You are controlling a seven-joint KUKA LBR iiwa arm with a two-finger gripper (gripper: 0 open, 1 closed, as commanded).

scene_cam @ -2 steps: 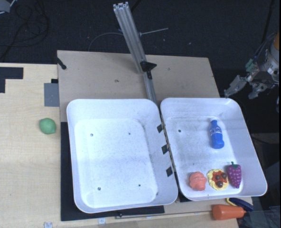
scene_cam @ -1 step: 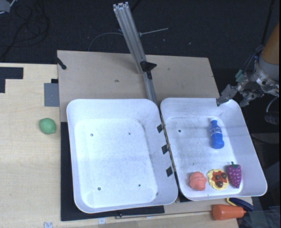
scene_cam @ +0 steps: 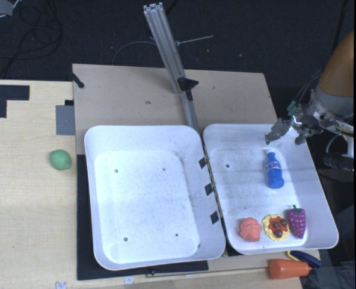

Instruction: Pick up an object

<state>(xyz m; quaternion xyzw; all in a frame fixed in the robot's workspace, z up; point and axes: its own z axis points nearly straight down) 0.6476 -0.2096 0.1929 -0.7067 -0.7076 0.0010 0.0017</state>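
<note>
My gripper hangs over the far right part of the right bin, its two fingers spread open with nothing between them. A blue bottle lies just below it on the bin floor. Along the bin's near edge sit a pink lumpy toy, a yellow piece with red and dark bits and a purple bunch of grapes.
The left bin stands beside the right one. A green ball rests on the bench at far left. An orange carrot-like toy lies outside the right bin at the front. A metal rail slants up behind the bins.
</note>
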